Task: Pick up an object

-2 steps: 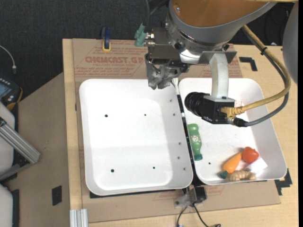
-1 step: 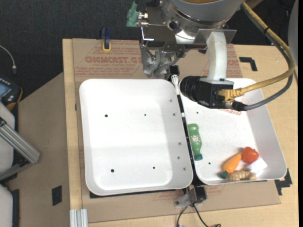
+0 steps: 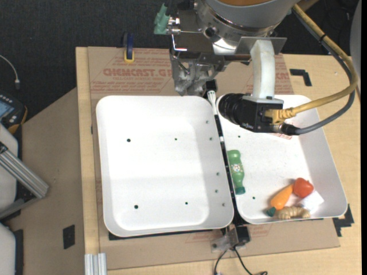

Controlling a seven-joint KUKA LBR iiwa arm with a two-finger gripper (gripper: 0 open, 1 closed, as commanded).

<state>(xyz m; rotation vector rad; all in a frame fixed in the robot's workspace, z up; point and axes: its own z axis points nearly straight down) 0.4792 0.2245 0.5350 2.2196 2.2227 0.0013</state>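
In the right bin [image 3: 324, 153], a green bottle [image 3: 235, 171] lies along the left wall. An orange carrot-shaped toy [image 3: 281, 197], a red toy [image 3: 303, 187] and a beige knobbly piece [image 3: 292, 213] are bunched in the near right corner. My gripper [image 3: 195, 80] hangs high over the far edge of the bench, above the back rim where the two bins meet. It is well away from all the objects, and nothing shows in it.
The left bin [image 3: 114, 153] is bare white with small dark dots. A black cylindrical unit [image 3: 246, 112] with a yellow cable juts from the arm over the right bin's far left corner. A blue clamp [image 3: 129, 47] stands at the board's back left.
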